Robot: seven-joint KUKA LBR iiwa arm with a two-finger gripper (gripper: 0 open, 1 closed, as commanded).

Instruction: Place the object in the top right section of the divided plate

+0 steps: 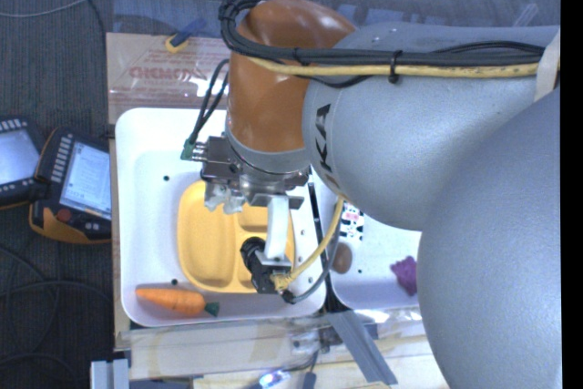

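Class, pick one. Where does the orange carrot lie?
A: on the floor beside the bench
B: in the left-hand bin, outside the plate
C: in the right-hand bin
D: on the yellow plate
B: the carrot lies on the white bottom of the left-hand bin, outside the rim of the yellow plate.

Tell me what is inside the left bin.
A yellow divided plate lies in the left bin, with a carrot on the bin floor beside it. The arm covers the plate's right part, so anything there is hidden.
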